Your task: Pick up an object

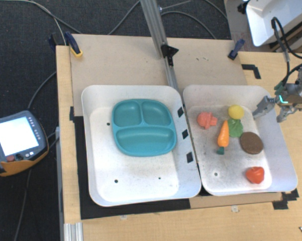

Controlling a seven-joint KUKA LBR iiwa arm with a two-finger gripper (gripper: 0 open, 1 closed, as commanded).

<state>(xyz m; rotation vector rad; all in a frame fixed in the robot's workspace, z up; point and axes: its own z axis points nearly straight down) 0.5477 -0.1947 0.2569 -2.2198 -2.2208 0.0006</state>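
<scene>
Evidently the approach was the step in hand: the two-finger gripper [272, 109] hung at the far right corner of the right-hand shallow white bin [276, 185], over its rim, with its two grey fingers [261, 107] spread apart and nothing between them. No object had been chosen by contact. All the candidates lay in that bin: a small yellow lemon-shaped toy [235, 111] nearest the gripper, touching a green leafy plastic piece [235, 128]; an orange plastic carrot [223, 133] beside the green piece; a pink lumpy toy [206, 120] toward the bin's left; a flat brown round disc [251, 142]; and a red plastic tomato-like piece [255, 174] near the front, well apart from the rest. The left-hand shallow white bin [98, 185] held a teal plastic divided tray [143, 126]. By my judgement, the next move called for travelling inward over one toy, then descending with the fingers straddling it before closing; the red piece, standing alone, looked the cleanest target.
</scene>
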